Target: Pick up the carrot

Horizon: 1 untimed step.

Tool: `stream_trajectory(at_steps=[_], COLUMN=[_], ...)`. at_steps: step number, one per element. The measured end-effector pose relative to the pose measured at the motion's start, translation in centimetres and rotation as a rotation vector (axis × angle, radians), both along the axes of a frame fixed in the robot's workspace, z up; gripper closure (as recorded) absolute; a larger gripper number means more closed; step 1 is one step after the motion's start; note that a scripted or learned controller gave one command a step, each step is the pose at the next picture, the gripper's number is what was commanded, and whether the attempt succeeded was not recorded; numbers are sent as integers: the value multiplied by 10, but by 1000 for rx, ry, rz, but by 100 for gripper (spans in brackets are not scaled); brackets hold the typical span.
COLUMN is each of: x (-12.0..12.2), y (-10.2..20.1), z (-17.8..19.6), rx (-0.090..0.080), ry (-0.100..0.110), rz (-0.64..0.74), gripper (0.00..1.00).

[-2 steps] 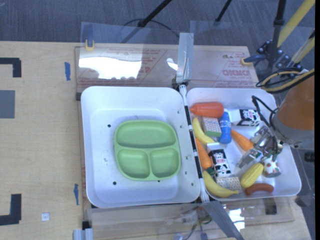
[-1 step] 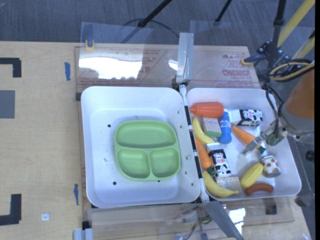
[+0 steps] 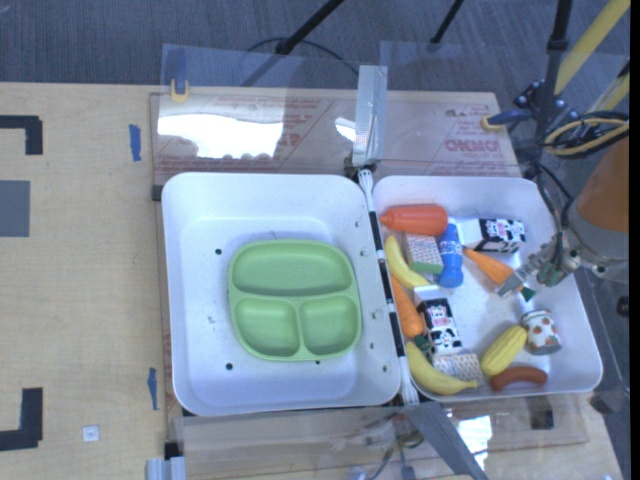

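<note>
**Camera view: gripper at the carrot's tip**

Nearest lie a banana (image 3: 432,376) and a glossy sausage (image 3: 518,376). Farther, the gripper (image 3: 527,278) touches the tapered carrot (image 3: 490,264) in the right bin (image 3: 580,338); whether its fingers are parted, I cannot tell. That smooth, narrowing tip could probably slide free, or the blue bottle (image 3: 450,258) get nudged.

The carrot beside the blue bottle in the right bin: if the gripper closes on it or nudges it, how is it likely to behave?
The carrot looks like smooth moulded plastic, so probably stiff and light. Its tapered, rounded shape could let it slip out of a pinch near the thin end or roll when nudged. It lies close to the blue bottle, so a push would likely shift that too. The gripper sits near its narrow end.
</note>
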<state>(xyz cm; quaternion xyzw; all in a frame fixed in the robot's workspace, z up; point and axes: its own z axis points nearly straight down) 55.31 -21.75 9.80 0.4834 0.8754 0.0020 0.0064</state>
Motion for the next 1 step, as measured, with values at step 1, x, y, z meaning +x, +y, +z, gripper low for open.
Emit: stream_trajectory(at_steps=[1], x=[13], y=[57], z=[94], rx=[0], ry=[9], rz=[153], gripper=[100])
